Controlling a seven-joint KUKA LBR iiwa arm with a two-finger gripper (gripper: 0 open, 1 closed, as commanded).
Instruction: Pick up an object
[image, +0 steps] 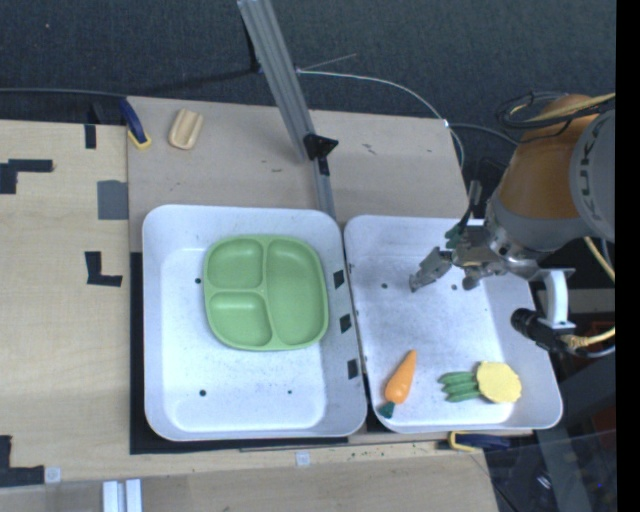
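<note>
The bench (240, 150) runs past the left edge and is cut off there. On it sit the left bin (175, 330) and the right bin (400, 240), side by side and touching along their inner rims. The arm (555, 180) comes in from the right, most of its body cut off by the frame, its orange band blurred. A green divided plate (266, 292) lies in the upper middle of the left bin. The gripper (432, 272) hangs over the upper part of the right bin, pointing left and down; its jaws are too small and dark to read, so how wide they stand cannot be told, and nothing shows between them. A yellow toy with green leaves (485, 383) lies near the right bin's front right corner, its long axis left to right, leaves pointing left; what it is meant to be is hard to make out. The toy carrot (401, 376) lies near the front left corner of the right bin, well apart from the gripper: orange, tapered, long axis tilted, narrow tip up and right, dark green end down and left by the rim
</note>
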